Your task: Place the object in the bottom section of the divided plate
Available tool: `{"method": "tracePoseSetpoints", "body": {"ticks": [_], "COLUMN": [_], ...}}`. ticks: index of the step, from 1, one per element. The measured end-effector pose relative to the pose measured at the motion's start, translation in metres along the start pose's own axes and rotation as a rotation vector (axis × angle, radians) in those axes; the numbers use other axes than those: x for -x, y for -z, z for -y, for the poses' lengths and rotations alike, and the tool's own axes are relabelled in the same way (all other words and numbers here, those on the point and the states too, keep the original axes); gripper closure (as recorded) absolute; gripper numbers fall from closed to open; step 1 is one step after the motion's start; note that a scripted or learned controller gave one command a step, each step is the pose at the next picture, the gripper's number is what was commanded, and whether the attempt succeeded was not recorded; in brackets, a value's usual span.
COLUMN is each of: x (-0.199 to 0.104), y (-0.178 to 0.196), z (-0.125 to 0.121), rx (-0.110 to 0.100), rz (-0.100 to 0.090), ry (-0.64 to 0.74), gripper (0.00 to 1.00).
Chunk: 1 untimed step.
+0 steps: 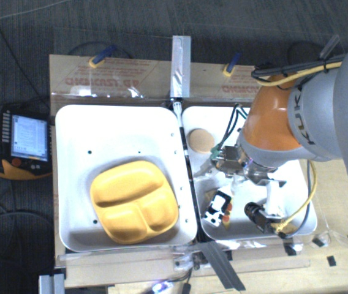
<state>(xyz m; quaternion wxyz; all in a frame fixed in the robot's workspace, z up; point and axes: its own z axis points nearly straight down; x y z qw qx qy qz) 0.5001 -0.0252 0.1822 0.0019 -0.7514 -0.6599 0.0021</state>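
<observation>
The yellow divided plate [135, 199] lies in the left bin [76, 127], toward its front, with one long section at the back and two smaller ones at the front. In the right bin [306, 182] a tan round object [200, 139] rests at the back left corner. A small black-and-white object [218, 208] with an orange tip lies near the front left. My gripper [225, 162] hangs low over the right bin between these two objects, close to the bin's left wall. Nothing shows in its grasp.
The divider wall [186, 164] between the two bins runs just left of the gripper. The arm's orange band [273, 120] and grey body cover the right bin's back right. A handheld pendant [21, 141] lies off the bench at left.
</observation>
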Motion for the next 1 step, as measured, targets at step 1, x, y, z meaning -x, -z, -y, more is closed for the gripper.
{"method": "tracePoseSetpoints", "body": {"ticks": [1], "x": [-0.0606], "y": [0.0001], "z": [-0.0272], "rx": [0.001], "rz": [0.001], "ry": [-0.061], "gripper": [0.0]}}
